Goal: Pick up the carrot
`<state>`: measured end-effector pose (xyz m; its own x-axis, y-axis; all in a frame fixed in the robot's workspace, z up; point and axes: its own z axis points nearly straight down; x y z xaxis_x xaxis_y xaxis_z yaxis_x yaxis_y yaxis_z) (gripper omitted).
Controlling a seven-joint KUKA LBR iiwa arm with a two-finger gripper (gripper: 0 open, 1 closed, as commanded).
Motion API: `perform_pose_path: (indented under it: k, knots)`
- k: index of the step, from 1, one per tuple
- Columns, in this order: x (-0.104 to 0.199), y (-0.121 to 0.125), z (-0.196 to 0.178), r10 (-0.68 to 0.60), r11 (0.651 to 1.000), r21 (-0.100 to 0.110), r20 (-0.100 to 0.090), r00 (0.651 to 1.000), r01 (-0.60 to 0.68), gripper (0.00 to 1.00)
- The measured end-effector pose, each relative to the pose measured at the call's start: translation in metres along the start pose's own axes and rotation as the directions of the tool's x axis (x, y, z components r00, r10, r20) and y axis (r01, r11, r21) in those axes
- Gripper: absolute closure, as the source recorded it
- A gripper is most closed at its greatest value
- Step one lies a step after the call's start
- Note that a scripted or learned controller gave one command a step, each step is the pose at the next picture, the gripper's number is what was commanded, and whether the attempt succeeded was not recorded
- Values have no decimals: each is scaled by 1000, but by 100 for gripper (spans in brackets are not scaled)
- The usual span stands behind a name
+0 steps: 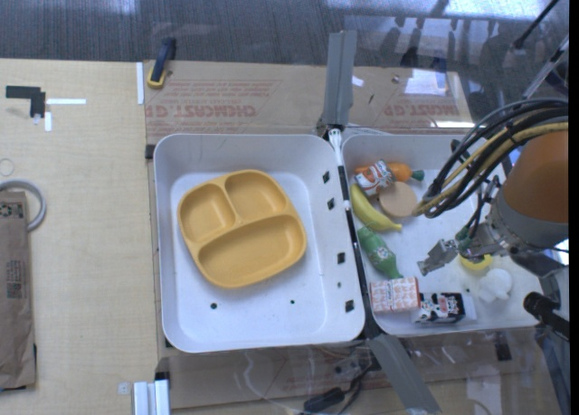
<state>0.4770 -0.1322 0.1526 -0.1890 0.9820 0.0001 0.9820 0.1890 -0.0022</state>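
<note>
The carrot (384,174) is a small orange piece with a green tip, lying at the back left of the right bin (425,144), against a tan round disc (398,198). My gripper (445,254) hangs low over the middle of the right bin, well to the right of and in front of the carrot, and apart from it. Just beside the gripper on its right lies a small yellow item (476,263). The arm's orange band (543,178) and its cables cover the bin's right side.
The right bin also holds a banana (371,210), a green vegetable (380,254), a pink carton (395,294), a black-and-white carton (443,307) and a white item (496,285). A yellow divided plate (242,226) lies in the left bin (172,250).
</note>
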Motion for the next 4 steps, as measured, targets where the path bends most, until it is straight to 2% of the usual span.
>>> perform_pose_path:
  k: [1, 2, 3, 4]
  knots:
    - [-28, 34, 61, -373, 928, -2, 2, 928, 373, 0]
    - [-49, 87, -40, -586, 810, -2, 4, 810, 586, 0]
    - [-34, 105, 60, -483, 875, -3, 4, 875, 483, 0]
    - [5, 33, 61, -476, 880, -1, 1, 880, 476, 0]
